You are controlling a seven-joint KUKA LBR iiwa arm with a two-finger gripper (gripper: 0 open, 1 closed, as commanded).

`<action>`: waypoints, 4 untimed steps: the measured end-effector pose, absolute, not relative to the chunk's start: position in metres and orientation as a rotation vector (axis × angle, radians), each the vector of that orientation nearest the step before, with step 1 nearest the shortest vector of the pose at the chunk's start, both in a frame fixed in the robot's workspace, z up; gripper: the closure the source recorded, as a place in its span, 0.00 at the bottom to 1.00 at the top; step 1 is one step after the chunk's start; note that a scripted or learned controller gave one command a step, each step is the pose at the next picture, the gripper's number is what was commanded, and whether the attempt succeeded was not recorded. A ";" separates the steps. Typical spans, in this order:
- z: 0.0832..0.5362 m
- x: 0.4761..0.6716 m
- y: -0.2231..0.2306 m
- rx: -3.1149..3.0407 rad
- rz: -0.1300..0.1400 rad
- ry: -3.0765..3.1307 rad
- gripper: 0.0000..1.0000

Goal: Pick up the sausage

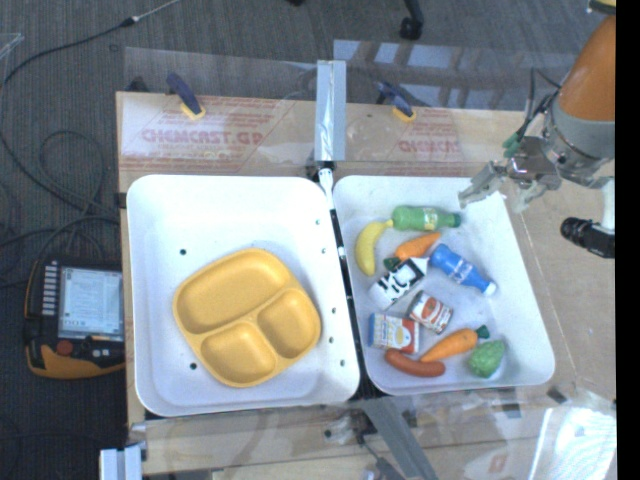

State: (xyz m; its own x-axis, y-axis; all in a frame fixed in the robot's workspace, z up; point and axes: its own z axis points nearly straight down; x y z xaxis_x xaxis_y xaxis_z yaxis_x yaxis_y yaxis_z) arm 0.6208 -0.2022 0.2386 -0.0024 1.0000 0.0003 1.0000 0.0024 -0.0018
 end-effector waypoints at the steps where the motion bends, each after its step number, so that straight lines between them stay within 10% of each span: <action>1: 0.131 0.595 -0.141 -1.940 0.000 -2.471 0.00; 2: 0.091 0.649 -0.119 -1.860 0.031 -2.510 0.00; 3: 0.090 0.604 -0.116 -1.858 -0.005 -2.548 0.00; 4: 0.101 0.606 -0.116 -1.863 -0.010 -2.552 1.00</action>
